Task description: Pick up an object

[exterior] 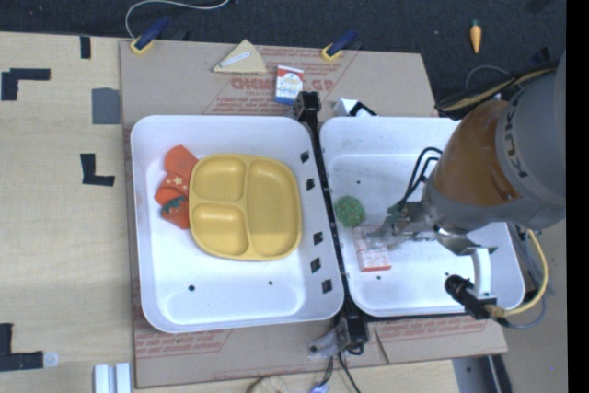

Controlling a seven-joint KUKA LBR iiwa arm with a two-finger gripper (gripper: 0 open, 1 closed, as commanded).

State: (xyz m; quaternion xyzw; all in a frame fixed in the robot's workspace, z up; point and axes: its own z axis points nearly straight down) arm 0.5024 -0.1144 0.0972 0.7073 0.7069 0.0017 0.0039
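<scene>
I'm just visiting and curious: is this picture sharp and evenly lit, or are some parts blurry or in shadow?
Camera view: light is even and soft; the yellow tray looks crisp with slight sheen; the gripper and the small items beneath it are blurry; the arm shades the right bin faintly.

The arm (pixel 515 152) comes in from the right side and bends down over the bench. Its big grey body is near the right edge, and below it the orange band (pixel 474 166) wraps the part above the wrist. From there the wrist points to the left and a little down. The gripper (pixel 391 230) sits at the end, low and dark, and its fingers are too small to read.
</scene>
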